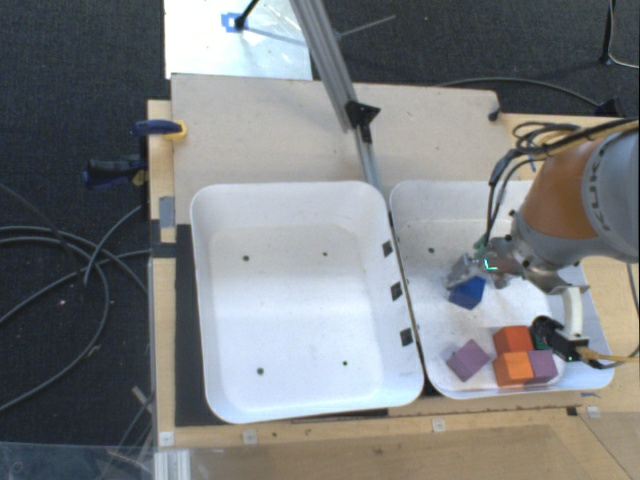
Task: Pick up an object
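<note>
Dark carpet surrounds a bench (300, 128) bearing two white bins. At the gripper (470, 273), a blue block (467, 293) is seen pinched at its upper edge. Beyond, purple (466, 359) and orange (515, 367) blocks lie near. Such a shallow hold could be lost on lifting.

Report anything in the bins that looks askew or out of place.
Nothing looks spilled or damaged. The blocks are crowded in the right bin's near corner: purple cube tilted, orange blocks jammed together. The blue block sits apart, cocked on a corner, right at the tool.
</note>
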